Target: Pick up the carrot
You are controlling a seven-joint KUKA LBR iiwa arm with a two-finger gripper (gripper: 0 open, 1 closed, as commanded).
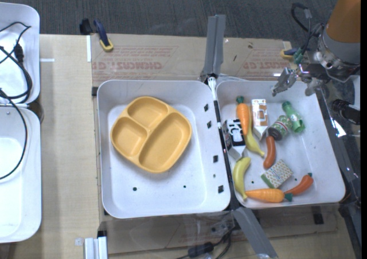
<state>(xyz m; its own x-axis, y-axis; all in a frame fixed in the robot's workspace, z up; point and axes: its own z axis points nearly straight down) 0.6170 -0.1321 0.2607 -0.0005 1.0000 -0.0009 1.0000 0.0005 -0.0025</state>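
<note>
The left bin [109, 195] carries a yellow divided plate [151, 133] near its centre, with bare white floor along all four walls. The right bin [327, 154] is crowded. One carrot [244, 119] lies upright along the left wall, beside a white carton [259, 116]. Bananas [242, 173] sit below it. A second carrot [267, 195] lies against the near wall, and a third carrot [301, 184] rests near the right corner. A green bottle [287, 121] lies toward the far right. My gripper [298, 77] hangs over the far rim, fingers parted, holding nothing.
</note>
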